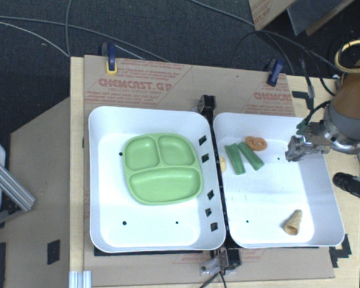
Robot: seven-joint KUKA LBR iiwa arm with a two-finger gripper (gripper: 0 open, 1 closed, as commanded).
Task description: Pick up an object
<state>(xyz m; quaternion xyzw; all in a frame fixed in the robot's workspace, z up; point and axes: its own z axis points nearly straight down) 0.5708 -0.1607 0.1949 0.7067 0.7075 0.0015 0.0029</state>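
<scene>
Tool at right bin's upper right, grip state unclear, nothing visibly held; orange ring nearest, likely target.

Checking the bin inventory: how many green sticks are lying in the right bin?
2. Both green sticks lie side by side in the upper left part of the right bin: one nearer the divider, the other just right of it, below the orange ring.
</scene>
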